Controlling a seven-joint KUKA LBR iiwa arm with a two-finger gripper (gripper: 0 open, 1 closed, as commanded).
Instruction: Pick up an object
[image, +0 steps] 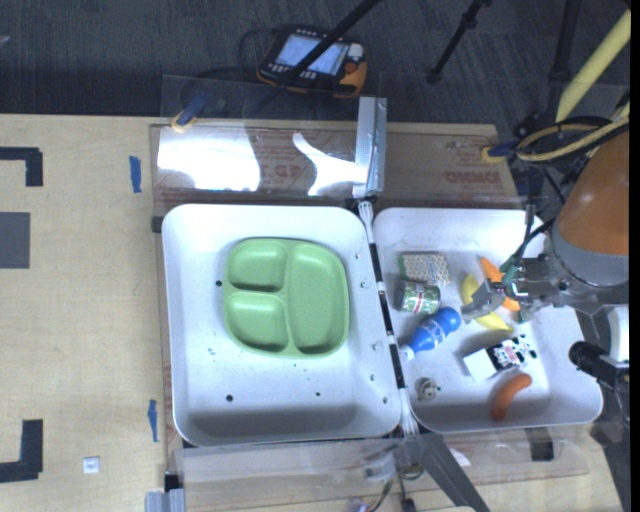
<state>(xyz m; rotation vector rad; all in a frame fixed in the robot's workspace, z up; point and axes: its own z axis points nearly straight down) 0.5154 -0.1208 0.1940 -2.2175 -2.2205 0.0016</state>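
Observation:
The right bin (560, 225) holds several small objects. At its left lie a speckled packet (425, 266), a green can (419, 296) and a blue bottle (433, 331). A yellow piece (470, 288) and a yellow banana-like item (492, 322) lie mid-bin. A white box with black marks (498, 356), an orange sausage-shaped item (508, 392) and a small metal piece (428, 388) lie nearer the front. My gripper (499, 296) hangs low over the bin's middle, between the yellow piece and the banana-like item, beside a small orange thing (488, 268). Nothing visibly sits in its grasp.
The left bin (190, 330) carries a green divided plate (288, 296). The arm's grey and orange body (598, 215) covers the right bin's right side. A clear panel and metal post (370, 145) stand behind the bins. The rim between the bins (385, 320) runs close to the can.

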